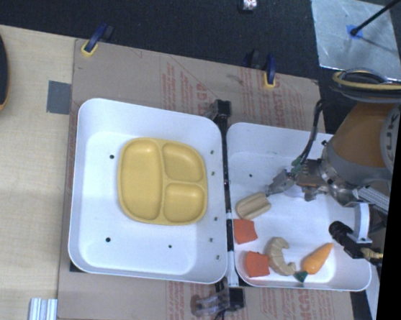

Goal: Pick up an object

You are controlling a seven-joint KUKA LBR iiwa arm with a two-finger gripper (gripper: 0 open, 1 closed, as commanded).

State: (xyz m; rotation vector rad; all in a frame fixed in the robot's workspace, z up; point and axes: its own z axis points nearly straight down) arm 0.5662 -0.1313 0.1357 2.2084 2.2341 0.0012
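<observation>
- Jaws [278,187] low in the right bin [260,143], just above and right of the tan block [252,205]; opening not discernible, nothing seen gripped.
- Candidates clustered at the bin's near end: tan block, two red cubes [244,231] [257,264], beige curved piece [280,255], carrot [316,258].
- Left bin [100,118] bearing a yellow divided plate [162,181], likely a drop-off place.
- Tan block probably the target, being nearest.
</observation>
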